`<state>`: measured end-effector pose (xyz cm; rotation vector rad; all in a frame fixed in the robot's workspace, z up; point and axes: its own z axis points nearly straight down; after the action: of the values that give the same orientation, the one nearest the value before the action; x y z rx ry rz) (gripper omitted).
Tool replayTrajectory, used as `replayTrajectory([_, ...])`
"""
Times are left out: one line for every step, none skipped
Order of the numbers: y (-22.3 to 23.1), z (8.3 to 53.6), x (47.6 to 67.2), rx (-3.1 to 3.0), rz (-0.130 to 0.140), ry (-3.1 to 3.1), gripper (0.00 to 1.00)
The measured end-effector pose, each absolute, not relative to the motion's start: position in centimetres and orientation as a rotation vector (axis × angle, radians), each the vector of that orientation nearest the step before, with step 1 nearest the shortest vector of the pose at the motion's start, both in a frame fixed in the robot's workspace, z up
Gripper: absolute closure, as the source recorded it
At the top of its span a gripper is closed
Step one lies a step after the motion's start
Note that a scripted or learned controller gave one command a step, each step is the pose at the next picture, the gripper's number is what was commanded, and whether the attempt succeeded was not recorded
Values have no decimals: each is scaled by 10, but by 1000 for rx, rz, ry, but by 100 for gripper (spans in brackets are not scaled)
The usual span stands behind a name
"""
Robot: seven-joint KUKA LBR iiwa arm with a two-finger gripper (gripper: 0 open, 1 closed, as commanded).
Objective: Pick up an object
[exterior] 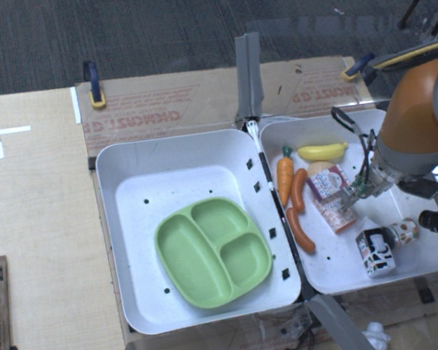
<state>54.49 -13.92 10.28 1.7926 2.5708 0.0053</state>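
The gripper (360, 187) hangs low in the right bin (425, 262), over a packet (329, 195) near its middle; whether it is wide or narrow cannot be told. A carrot (285, 179) and sausages (299, 214) lie along the bin's left wall, a banana (322, 151) near the far edge, a can (376, 251) by the near edge. A green plate (214, 252) sits in the left bin (129, 223).

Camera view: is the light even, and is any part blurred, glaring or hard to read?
In the camera view the light is soft and even, with faint shadows under the green divided plate; the white bin walls look bright, almost washed out; the picture is slightly soft overall, so the gripper over the packet is hard to read; the orange band is sharp enough.
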Motion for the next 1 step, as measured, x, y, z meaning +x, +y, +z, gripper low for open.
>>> replayTrajectory([-139, 102, 544, 1795, 3, 2573, 0])
